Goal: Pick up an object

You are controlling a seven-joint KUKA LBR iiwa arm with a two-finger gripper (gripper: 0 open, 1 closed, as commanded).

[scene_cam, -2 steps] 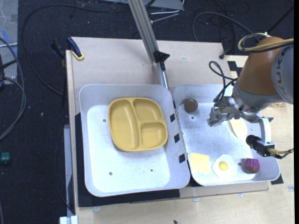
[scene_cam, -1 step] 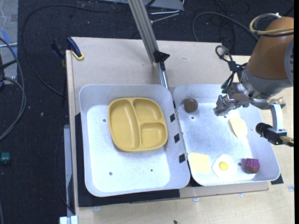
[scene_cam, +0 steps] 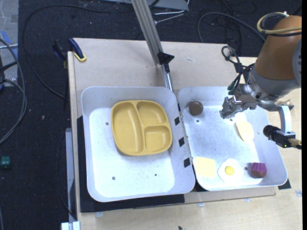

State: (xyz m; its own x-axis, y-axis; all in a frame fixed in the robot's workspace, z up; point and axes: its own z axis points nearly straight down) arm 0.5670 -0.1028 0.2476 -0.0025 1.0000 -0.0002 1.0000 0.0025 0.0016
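The right bin [scene_cam: 211, 138] holds a brown round piece [scene_cam: 195, 108] at its far left, a pale yellow oval piece [scene_cam: 245, 131], a yellow square slice [scene_cam: 205, 166], a fried egg [scene_cam: 230, 170] and a small purple piece [scene_cam: 258, 169]. My gripper [scene_cam: 229, 110] hangs over the far part of this bin, right of the brown piece and just up-left of the pale oval piece. I see nothing between its fingers.
The left bin [scene_cam: 96, 176] carries a yellow divided plate [scene_cam: 142, 127]. A metal pole [scene_cam: 148, 25] slants down to the bins' shared far edge. Black clips [scene_cam: 181, 141] sit along the divider. Bare bench runs behind the bins.
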